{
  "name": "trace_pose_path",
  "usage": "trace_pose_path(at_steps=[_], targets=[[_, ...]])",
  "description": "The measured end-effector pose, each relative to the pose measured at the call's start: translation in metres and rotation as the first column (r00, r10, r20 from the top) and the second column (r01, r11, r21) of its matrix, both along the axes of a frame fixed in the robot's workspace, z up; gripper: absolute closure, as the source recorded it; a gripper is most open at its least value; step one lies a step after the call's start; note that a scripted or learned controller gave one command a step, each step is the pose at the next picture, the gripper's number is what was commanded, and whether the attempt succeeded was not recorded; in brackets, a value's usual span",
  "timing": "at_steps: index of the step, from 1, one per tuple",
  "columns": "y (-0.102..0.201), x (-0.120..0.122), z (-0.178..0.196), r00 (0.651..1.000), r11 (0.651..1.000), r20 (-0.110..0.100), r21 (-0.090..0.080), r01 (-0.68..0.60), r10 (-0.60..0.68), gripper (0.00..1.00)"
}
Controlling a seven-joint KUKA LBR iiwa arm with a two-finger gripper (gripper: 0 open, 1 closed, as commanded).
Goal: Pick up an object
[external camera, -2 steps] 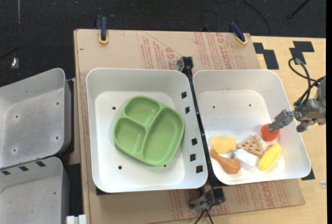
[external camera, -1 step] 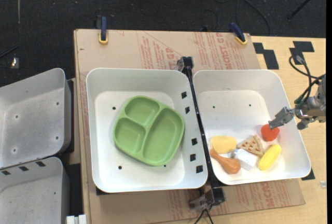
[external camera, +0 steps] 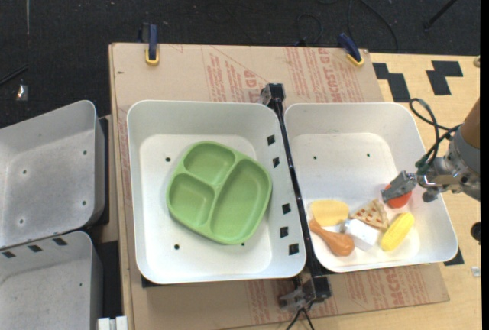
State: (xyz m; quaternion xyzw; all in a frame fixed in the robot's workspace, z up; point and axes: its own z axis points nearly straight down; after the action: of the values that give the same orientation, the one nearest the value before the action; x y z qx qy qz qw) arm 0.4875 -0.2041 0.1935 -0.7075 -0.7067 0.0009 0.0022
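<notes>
The right white bin (external camera: pixel 344 122) holds several toy foods near its front. A yellow round piece (external camera: pixel 328 211), an orange drumstick (external camera: pixel 333 238), a pizza slice (external camera: pixel 372 212), a small white piece (external camera: pixel 359 233) and a yellow corn-like piece (external camera: pixel 397 231) lie close together. A red piece (external camera: pixel 399 200) sits by the bin's right wall. My gripper (external camera: pixel 400 186) reaches in from the right and hangs right over the red piece, partly hiding it. I cannot see whether it touches the red piece.
The left white bin (external camera: pixel 153 130) holds a green three-compartment plate (external camera: pixel 220 191). A black divider (external camera: pixel 281 168) runs between the bins. The far half of the right bin has bare floor. Cables (external camera: pixel 428 122) trail along the arm at the right.
</notes>
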Motion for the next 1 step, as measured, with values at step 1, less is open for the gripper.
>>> trace_pose_path(at_steps=[1], targets=[[-0.0018,-0.0021,-0.0436,1.000,1.000,0.000,0.000,0.001,-0.001,0.00]])
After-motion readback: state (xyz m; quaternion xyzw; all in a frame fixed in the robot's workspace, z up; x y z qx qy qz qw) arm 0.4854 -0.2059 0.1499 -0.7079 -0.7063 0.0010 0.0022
